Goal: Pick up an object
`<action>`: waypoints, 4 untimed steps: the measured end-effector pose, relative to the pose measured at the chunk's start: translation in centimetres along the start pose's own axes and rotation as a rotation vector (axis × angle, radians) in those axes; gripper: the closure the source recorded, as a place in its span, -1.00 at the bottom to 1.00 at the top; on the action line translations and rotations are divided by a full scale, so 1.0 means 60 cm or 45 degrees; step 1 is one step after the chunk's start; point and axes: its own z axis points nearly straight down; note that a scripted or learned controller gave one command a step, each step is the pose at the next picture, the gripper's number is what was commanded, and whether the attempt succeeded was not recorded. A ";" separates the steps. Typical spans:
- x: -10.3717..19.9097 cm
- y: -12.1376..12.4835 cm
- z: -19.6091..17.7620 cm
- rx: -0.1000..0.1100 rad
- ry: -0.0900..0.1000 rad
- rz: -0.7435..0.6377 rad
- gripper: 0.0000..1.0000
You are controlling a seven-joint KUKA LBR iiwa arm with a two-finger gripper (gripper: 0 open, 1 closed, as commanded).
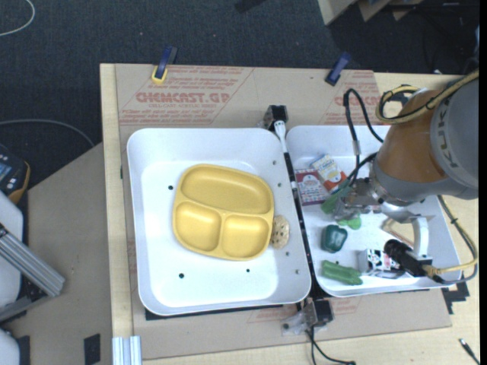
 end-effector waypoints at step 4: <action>0.088 0.012 -0.198 0.011 0.009 -0.012 1.00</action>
